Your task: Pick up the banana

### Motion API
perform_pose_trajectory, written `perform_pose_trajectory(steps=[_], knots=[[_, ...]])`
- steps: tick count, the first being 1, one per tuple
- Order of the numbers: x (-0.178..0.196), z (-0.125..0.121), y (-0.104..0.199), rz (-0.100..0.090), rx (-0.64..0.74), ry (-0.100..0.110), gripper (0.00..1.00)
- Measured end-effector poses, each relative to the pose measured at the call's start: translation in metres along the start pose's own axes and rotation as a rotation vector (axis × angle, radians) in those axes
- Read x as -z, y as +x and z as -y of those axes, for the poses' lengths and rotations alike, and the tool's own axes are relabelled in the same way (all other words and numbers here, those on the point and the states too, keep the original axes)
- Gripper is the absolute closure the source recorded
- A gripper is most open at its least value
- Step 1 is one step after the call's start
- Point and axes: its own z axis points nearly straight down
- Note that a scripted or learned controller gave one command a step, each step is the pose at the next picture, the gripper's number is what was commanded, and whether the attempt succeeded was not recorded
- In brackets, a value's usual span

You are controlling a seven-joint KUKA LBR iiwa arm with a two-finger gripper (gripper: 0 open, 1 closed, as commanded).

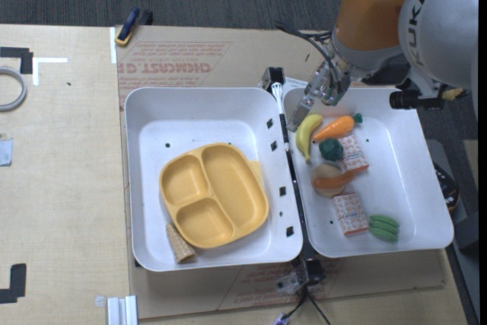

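Note:
A yellow banana (306,135) lies curved near the left wall of the right bin (411,156), at its far end. An orange carrot (335,127) rests just to the banana's right. My gripper (323,92) hangs just above and behind the banana's upper end, reaching in from the right under the orange-banded wrist. Nothing shows between its tips and the banana lies free on the bin floor.
The right bin also holds a dark green item (331,150), two small printed packets (352,154), an orange-and-tan toy (335,177) and a green pepper (384,227). In the left bin (152,164) sit a yellow divided plate (214,195) and a brown wafer (179,243).

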Motion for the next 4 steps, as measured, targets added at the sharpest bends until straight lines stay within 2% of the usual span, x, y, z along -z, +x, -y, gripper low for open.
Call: perform_pose_trajectory(steps=[1,2,3,4], knots=[[0.000,-0.005,0.066,-0.003,0.107,0.001,0.00],[0.000,-0.041,0.059,-0.001,0.023,0.000,0.00],[0.000,0.000,0.068,-0.003,-0.107,0.002,0.00],[0.000,-0.033,0.080,-0.001,-0.088,0.001,0.00]])
